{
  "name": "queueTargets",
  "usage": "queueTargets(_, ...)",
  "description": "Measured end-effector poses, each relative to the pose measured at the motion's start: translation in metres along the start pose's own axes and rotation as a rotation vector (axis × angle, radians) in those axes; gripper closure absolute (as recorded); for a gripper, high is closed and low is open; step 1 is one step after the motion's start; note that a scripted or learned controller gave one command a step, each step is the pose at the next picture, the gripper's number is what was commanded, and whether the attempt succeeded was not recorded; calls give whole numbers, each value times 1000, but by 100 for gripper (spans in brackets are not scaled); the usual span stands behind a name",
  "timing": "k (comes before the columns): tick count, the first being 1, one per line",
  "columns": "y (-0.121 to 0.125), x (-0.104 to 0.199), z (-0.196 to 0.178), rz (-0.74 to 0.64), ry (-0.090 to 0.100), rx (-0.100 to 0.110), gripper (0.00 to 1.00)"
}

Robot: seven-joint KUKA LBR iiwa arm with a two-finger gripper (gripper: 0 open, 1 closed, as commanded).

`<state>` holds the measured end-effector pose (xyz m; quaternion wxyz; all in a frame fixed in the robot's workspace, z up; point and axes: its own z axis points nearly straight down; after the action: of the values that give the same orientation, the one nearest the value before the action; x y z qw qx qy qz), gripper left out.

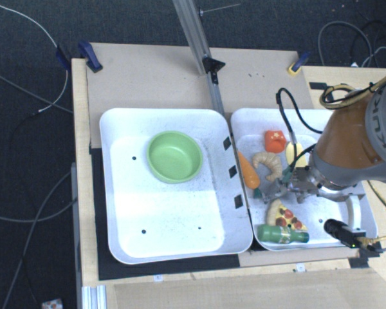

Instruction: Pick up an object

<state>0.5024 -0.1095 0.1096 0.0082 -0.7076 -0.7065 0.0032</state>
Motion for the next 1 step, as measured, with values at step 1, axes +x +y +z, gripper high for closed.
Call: queueTargets(1,2,1,-16,1,0,-10,100)
